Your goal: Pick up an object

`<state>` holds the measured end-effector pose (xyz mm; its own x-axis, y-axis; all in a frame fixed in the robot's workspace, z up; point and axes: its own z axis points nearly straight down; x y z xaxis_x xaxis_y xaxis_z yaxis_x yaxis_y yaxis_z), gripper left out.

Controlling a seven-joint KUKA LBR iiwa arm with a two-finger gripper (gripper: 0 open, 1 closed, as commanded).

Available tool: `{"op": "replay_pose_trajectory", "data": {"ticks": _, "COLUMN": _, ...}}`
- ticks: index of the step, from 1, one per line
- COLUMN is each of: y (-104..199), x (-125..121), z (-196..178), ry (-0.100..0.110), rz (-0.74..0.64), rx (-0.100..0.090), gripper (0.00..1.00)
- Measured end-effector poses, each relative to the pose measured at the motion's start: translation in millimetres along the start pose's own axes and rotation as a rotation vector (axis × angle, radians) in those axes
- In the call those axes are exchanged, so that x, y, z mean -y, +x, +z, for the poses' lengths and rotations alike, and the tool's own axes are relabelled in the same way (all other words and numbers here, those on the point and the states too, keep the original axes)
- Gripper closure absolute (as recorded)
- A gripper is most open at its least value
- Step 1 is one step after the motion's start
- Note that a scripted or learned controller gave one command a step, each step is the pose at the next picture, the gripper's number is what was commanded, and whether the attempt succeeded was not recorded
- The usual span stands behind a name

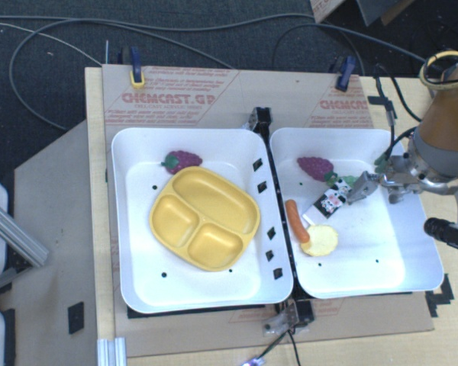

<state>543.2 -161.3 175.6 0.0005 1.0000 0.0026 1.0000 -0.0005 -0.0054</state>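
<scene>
Jaws (349, 191) are hovering in the right bin (412, 273), just beside a black-and-white block (330, 202); I cannot tell how wide they are standing. Purple grapes (315, 167) are lying just left, a carrot (296, 220) and yellow slice (320, 241) nearer.

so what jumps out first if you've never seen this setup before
The big yellow divided plate fills the middle of the left bin, with purple grapes just behind it. In the right bin, the gripper sits low over a small clutter: more grapes, an orange carrot and a yellow piece.
</scene>
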Motion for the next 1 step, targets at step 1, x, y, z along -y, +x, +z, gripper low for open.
{"op": "replay_pose_trajectory", "data": {"ticks": 1, "y": -3.0, "x": 8.4, "z": 47.1, "ry": 0.001, "rz": 0.0, "rx": 0.0, "gripper": 0.0}}
